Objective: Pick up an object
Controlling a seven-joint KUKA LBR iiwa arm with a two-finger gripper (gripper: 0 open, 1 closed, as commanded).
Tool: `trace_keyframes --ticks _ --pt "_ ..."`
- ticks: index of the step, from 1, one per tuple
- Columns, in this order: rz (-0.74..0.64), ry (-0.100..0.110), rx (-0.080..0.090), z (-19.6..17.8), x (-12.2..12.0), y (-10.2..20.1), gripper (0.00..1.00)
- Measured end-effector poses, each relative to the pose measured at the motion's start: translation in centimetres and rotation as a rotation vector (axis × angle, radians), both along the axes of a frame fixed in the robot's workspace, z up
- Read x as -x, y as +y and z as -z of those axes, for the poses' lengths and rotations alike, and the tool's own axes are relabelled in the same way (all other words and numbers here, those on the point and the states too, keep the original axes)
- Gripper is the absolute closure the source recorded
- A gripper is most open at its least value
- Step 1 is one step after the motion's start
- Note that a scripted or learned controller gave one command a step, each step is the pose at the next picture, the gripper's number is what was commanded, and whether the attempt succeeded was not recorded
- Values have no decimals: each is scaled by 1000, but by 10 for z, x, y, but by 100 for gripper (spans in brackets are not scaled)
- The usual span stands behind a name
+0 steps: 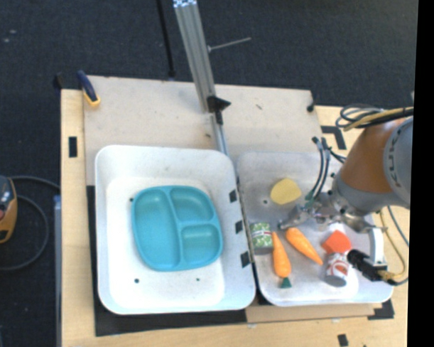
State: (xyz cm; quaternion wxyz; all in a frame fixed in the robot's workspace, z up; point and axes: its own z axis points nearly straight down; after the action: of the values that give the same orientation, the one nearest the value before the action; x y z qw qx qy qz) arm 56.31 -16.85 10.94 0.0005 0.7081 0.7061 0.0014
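The right bin [256, 170] holds several small items. A yellow rounded piece [285, 191] lies near its middle. Below it are a small green and white box [261, 236] and two orange carrots, one upright [280, 257] and one slanted [304, 245]. An orange-red block [337, 242] and a red and white can [337, 269] lie at the right. My gripper [296, 217] hangs low over the bin, just below the yellow piece and just above the slanted carrot's top end. Nothing is visibly held in it.
The left bin [110, 172] holds a teal divided plate [177, 227]. The arm's orange band [366, 164] and cables crowd the right bin's right side. A metal post [196, 51] rises behind the bins. A raised divider [238, 205] separates the two bins.
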Motion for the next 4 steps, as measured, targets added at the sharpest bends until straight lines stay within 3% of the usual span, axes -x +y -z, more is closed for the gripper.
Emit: trace_keyframes --ticks 1,2,3,4 --pt "1 -11 4 2 -5 -1 0" --pt "5 -2 1 -3 -2 -1 100" --pt "-6 -6 3 -67 -5 2 100" --pt "-6 -4 3 -101 -6 1 100"
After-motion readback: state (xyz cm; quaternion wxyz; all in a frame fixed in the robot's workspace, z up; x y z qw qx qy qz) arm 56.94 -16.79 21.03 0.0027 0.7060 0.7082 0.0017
